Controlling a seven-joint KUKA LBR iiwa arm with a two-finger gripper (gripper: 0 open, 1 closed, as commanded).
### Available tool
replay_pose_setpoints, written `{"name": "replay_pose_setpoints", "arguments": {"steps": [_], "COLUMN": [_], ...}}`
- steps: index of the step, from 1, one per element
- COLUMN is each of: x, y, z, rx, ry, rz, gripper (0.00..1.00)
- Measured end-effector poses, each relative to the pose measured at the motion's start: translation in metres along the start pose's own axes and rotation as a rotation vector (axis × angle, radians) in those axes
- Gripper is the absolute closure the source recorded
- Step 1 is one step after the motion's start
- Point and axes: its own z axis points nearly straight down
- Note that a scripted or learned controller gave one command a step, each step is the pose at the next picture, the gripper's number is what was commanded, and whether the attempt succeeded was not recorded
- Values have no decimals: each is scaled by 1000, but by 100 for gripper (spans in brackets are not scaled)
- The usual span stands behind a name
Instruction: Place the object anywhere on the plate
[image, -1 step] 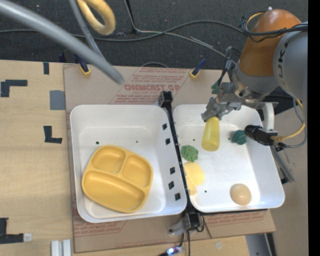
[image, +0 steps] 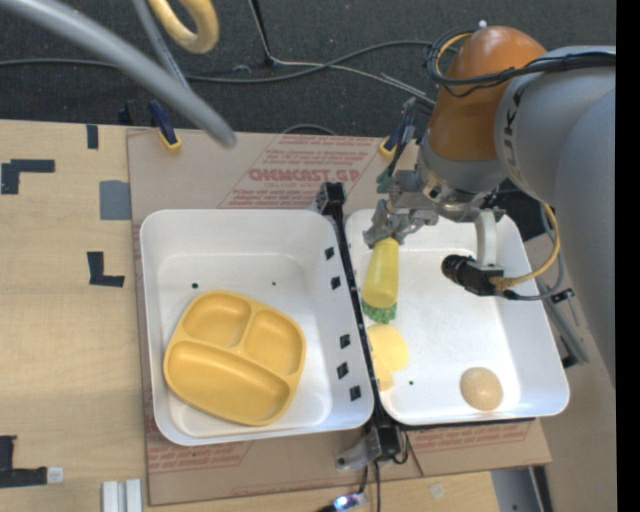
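Note:
A yellow plate with three compartments lies in the left bin, toward its front left. My gripper is over the left side of the right bin, close to the divider between the bins. It is shut on the top end of a long yellow object, which hangs downward from the fingers. The plate is well to the left of and below the gripper in the camera view.
In the right bin, a small green piece and a pale yellow round object lie just under the held object. A beige egg-shaped object rests near the front right corner. A black divider separates the bins.

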Motion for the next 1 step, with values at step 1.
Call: {"name": "replay_pose_setpoints", "arguments": {"steps": [1], "x": [56], "y": [18], "z": [12], "rx": [-2], "ry": [-1], "rz": [0], "gripper": [100]}}
